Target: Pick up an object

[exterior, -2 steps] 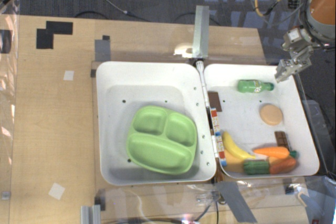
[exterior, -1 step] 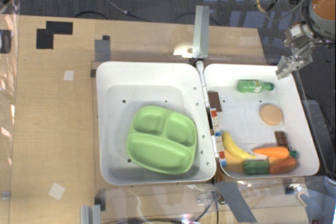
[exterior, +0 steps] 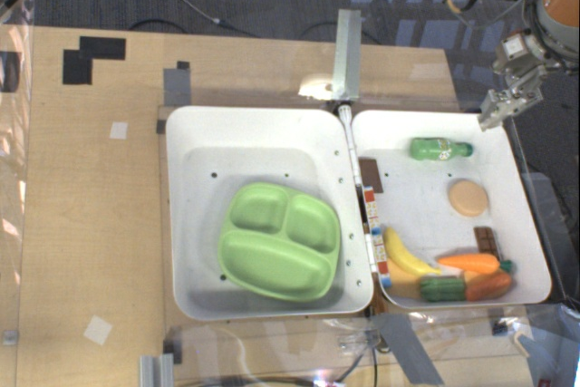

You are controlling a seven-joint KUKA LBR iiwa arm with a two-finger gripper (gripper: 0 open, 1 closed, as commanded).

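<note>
Below-left of jaws (exterior: 504, 107): green bottle (exterior: 439, 149), apart

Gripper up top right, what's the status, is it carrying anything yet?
Gripper over right bin's far corner, nothing seen in it. Green bottle nearest, lying flat, untouched. Nothing between them.

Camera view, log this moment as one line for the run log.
gripper: over right bin's far corner, holding nothing | green bottle, banana, carrot: right bin | green tray: left bin
</note>
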